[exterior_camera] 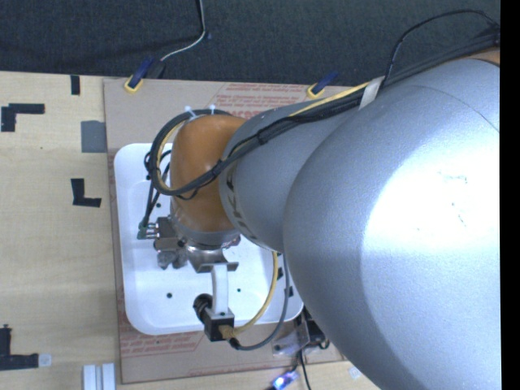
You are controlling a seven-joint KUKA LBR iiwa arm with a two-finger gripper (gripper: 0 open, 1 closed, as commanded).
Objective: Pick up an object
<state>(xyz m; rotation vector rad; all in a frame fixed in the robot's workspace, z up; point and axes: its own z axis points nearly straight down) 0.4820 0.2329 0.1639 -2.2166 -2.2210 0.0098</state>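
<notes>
arm (390, 218): grey, bulking over the right and middle of the bench, reaching in from the right edge; orange band (199, 169) above the wrist hanging over the bin.
bench (49, 242): pale, with black tape marks toward the left edge.
cardboard sheet (114, 120): brown, flat under the bin, pinned at the far edge by blue-and-yellow clips (138, 73).
bin (130, 169): white and shallow, on the cardboard sheet; far-left and near-left corners bare, right side covered by the arm; a few dark specks (169, 295) on the floor, too small to tell.
gripper (183, 254): low over the middle of the bin, pointing down beneath the wrist; released or clenched cannot be told from here.
object: hidden under the wrist if in the bin at all; exact place cannot be told.
step in hand: judged to be the descent or the grasp itself, given how low the wrist sits over the bin floor.
next move: probably closing on whatever lies below, then a straight lift clear of the bin rim; a check for something actually held would be wise, since an empty grasp looks likely.
</notes>
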